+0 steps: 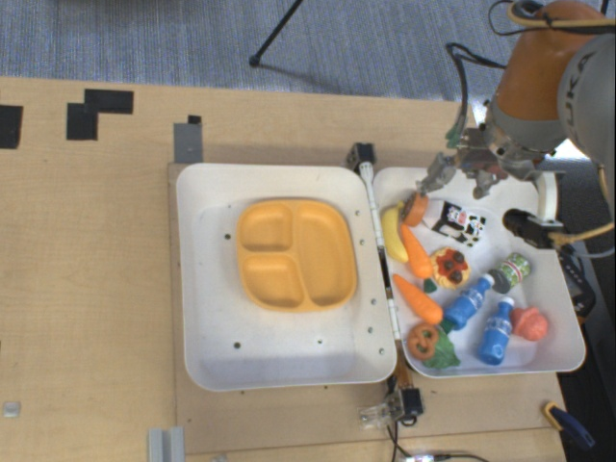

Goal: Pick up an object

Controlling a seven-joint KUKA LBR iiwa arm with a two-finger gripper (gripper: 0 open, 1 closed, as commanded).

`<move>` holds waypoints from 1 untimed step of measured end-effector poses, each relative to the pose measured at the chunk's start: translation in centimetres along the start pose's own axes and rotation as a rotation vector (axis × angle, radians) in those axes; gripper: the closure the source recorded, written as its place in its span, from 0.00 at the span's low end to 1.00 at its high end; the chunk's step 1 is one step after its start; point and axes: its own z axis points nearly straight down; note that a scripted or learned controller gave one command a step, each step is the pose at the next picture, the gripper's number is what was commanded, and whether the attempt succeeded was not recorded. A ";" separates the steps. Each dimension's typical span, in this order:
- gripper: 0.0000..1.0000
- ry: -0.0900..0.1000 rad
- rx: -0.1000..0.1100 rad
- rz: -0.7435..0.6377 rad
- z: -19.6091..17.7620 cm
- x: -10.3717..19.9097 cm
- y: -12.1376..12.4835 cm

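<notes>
L bin: yellow tray. R bin: carrots, bottles. Gripper open above, holding nothing

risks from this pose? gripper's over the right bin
1. The gripper hangs at the right bin's far edge; descending there could strike the rim.
2. The banana, two carrots and a small orange piece lie packed together, so a grasp could catch two or knock one aside.
</notes>
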 end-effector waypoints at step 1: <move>0.00 -0.002 -0.003 0.089 11.0 0.2 -2.6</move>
